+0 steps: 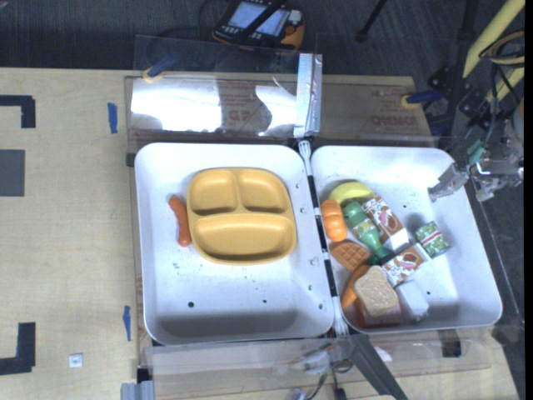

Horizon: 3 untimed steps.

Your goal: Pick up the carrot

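Fingers (447, 183) at the right bin's far right rim; whether parted or closed cannot be told, and nothing is seen held.
Well apart, the slim orange carrot (181, 220) is laid in the left white bin (158, 290), just beside the yellow divided plastic plate (241, 213).

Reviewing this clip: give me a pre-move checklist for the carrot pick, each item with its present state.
1. Carrot located, in the left bin: ok.
2. Carrot free of clutter, lying just left of the yellow tray; touching or apart: cannot tell.
3. Gripper above the carrot: not ok; it is at the right bin's far right edge.
4. Fingers ready: cannot tell.
5. Path leftward crosses the food pile: not ok unless raised.
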Available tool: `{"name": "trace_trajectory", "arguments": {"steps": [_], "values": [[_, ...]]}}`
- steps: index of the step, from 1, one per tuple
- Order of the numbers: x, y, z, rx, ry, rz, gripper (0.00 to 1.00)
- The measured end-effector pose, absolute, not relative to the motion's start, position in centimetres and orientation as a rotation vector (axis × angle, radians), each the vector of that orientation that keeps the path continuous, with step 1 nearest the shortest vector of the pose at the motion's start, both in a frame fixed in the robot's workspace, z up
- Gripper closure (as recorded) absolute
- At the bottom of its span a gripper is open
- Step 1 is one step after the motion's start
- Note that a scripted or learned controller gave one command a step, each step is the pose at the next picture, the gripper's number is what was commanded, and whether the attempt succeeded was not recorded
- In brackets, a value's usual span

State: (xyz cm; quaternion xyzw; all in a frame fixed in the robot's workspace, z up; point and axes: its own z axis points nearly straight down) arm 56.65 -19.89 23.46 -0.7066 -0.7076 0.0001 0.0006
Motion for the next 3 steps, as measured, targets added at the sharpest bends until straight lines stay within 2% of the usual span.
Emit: {"name": "trace_trajectory", "arguments": {"steps": [1, 2, 3], "values": [[50.7, -15.7, 20.2, -2.123, -2.314, 0.001, 0.0], [48.2, -15.4, 11.4, -1.414, -2.819, -0.002, 0.0], [48.0, -16.2, 14.2, -1.288, -2.871, -0.002, 0.0]]}}
